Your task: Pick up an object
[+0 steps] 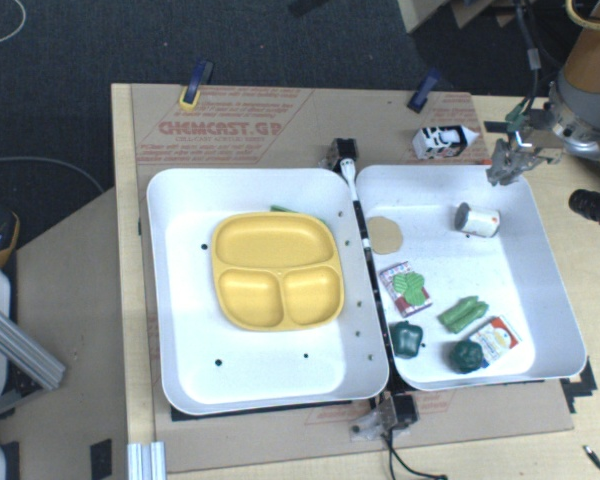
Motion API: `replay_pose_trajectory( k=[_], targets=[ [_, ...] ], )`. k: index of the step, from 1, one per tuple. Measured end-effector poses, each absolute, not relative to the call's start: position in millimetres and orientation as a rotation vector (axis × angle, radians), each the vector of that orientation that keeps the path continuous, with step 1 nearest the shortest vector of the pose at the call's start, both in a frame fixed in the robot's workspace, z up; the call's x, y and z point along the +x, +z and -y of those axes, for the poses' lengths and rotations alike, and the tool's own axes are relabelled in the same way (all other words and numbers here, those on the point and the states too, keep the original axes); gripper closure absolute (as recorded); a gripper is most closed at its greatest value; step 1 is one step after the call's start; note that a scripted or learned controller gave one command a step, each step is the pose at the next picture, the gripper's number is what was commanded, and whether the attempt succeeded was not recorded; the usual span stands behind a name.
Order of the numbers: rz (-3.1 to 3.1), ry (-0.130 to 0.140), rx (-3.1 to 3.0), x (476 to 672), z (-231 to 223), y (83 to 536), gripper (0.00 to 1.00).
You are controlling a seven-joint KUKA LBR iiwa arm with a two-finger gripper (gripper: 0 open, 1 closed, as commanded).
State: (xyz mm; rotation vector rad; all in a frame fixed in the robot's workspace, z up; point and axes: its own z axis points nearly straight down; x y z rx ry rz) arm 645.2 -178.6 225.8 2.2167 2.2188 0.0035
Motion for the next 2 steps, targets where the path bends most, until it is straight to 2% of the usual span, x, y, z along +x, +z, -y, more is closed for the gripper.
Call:
replay_pose_trajectory(
  k=[1, 2],
  targets=[
    [-2.229, -0.002, 2.220, 620.6, 130, 215, 1.00],
    [-2.231, -0.002, 2.220, 604.6, 80, 211, 1.00]
  ],
)
